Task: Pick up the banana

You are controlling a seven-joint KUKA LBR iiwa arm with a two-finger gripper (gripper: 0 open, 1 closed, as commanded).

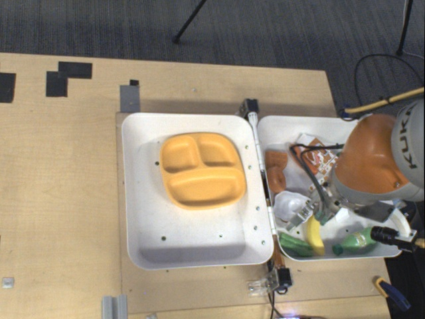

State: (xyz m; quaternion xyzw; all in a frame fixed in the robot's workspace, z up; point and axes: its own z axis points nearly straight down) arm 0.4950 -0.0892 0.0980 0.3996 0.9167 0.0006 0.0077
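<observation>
Near wall, right bin (332,255): green items lie along it, one (295,244) left of my target and one (353,242) to its right. They crowd the corner, which probably explains my steep approach from above.

Banana (313,235): in the right bin's near part, lengthwise roughly toward the near wall, its lower end touching the green item on the left. It rests on the bin floor, as far as I can judge.

My pincer (317,212): just over the banana's upper end. The fingers look slightly parted with the yellow tip at or between them, but whether they have closed on it I cannot tell; the wrist hides the contact.

Clear cup-like item (287,205): just beside my fingers on the left. A likely obstruction if I drift that way.

Wrist and orange band (370,157): hanging over the bin's middle, covering much of its contents.

Snack packet (317,157), brown item (277,169): farther back, apart from the target.

Left bin (143,198): holds a yellow divided tray (202,169), upright, well apart from my work.

Judgement: grasp stage, lift not yet confirmed.
</observation>
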